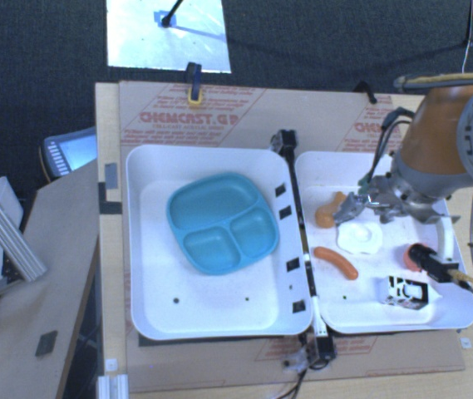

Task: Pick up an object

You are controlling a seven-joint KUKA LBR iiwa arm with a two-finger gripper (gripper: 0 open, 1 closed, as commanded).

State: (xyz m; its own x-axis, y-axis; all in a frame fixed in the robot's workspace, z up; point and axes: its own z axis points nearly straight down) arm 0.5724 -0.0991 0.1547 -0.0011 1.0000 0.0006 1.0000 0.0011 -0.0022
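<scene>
A small orange piece (327, 212) lies in the upper left part of the right bin (326, 171), right of the frame's centre. The gripper (350, 209) sits just beside it on its right, low over the bin floor; whether the claw is released or clenched cannot be told from this view, and nothing is seen in its grasp. Just below and right of the gripper lies a white fried-egg toy (359, 238). Lower left of that, a red-orange sausage (336, 262) lies at a slant near the bin's left wall. A black-and-white item (407, 291) rests in the lower right corner of the same bin, well apart from the orange piece. The grey arm (445, 135) with its orange band comes in from the right edge. In the left bin (160, 293) a blue divided plate (222, 221) lies near the middle. Both bins rest on a brown sheet (303, 110) with red lettering.
</scene>
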